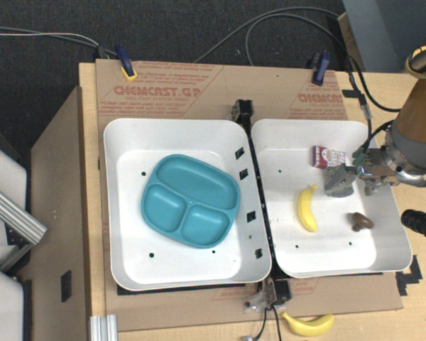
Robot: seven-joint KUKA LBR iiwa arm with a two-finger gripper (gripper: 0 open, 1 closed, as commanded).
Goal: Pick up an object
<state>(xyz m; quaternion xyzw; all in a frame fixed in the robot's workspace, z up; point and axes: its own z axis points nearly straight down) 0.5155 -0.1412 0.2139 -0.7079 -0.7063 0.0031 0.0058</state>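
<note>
Hovering over the right bin, end effector beside the banana (light, smooth, curved); finger state impossible to tell. Gripping across its middle looking best.

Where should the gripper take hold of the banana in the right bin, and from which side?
Grip the banana at its thick middle, from above, fingers closing across its narrow width. It lies flat on the right bin floor, lengthwise up-down in the view, with free space on both sides.
</note>
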